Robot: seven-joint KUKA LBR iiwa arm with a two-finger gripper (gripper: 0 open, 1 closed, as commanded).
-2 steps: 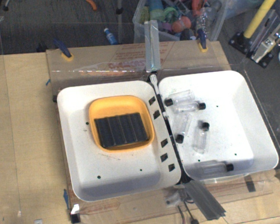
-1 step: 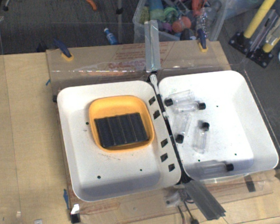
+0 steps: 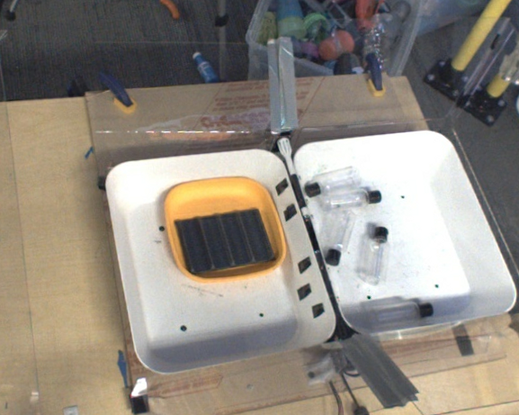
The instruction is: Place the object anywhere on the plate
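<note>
An orange plate [image 3: 218, 190] with rounded corners sits in the left white bin [image 3: 155, 302], toward its back. A black ribbed rectangular object [image 3: 224, 240] lies flat on the plate, inside its rim and filling most of its floor. Several clear plastic tubes with black caps lie scattered in the right white bin [image 3: 446, 222]: one near the back [image 3: 337, 186], one near the middle [image 3: 372, 252] and one along the front wall [image 3: 397, 309].
A ridge with black clips [image 3: 301, 244] separates the two bins. Behind the bench stands a clear box of colourful toys [image 3: 333, 15]. A yellow-and-black stand [image 3: 484, 38] is at the back right. Bare wooden bench [image 3: 39, 266] lies to the left.
</note>
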